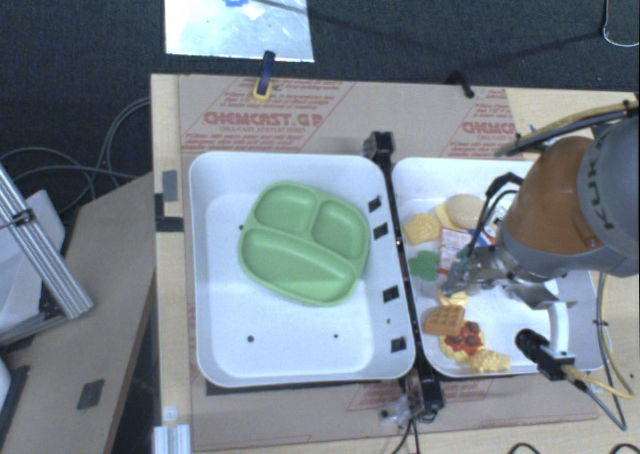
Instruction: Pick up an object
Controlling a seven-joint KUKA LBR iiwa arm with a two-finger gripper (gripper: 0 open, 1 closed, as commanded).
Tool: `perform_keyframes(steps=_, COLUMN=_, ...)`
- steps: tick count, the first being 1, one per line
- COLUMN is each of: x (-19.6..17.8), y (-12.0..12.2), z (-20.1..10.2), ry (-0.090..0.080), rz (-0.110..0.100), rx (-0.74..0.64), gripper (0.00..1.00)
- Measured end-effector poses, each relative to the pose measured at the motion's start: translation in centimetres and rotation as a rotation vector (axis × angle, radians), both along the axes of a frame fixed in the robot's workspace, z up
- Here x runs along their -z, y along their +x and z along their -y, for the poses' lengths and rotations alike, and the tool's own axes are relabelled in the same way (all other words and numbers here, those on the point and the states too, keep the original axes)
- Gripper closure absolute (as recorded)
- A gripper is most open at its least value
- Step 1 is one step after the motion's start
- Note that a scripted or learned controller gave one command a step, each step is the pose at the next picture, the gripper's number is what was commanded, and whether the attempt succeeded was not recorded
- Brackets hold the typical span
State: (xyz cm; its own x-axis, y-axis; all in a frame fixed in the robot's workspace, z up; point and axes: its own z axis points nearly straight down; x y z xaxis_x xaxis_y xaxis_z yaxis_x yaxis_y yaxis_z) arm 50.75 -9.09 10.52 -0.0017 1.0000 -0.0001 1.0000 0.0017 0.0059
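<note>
The right bin (580, 292) holds several toy foods. At the back lie a pale round bun (463, 209) and a yellow wedge (421, 229), with a small white and red packet (455, 241) by them. A green piece (424, 265) sits near the divider. Toward the front are a brown waffle (444, 320), a red and yellow piece (462, 342) and a yellow piece (490, 360). My gripper (461, 278) is low in the bin, between the green piece and the waffle, just below the packet. The arm's grey and orange body hides the bin's middle.
The left bin (225, 342) carries a green divided plate (303, 242). A black divider with clips (392, 242) runs between the bins. Cables (585, 382) trail at the front right corner. A metal frame (40, 252) stands off the bench on the left.
</note>
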Motion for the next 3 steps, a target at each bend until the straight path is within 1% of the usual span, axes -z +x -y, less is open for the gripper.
perform_keyframes(steps=1, x=-6.3, y=-0.2, z=0.1, ry=-0.001, rz=0.0, rx=-0.002, gripper=1.0)
perform_keyframes(steps=2, x=-11.6, y=0.0, z=0.1, ry=-0.001, rz=0.001, rx=-0.003, gripper=1.0)
perform_keyframes(steps=3, x=-11.0, y=-0.1, z=-5.8, ry=0.003, rz=-0.004, rx=-0.009, gripper=1.0)
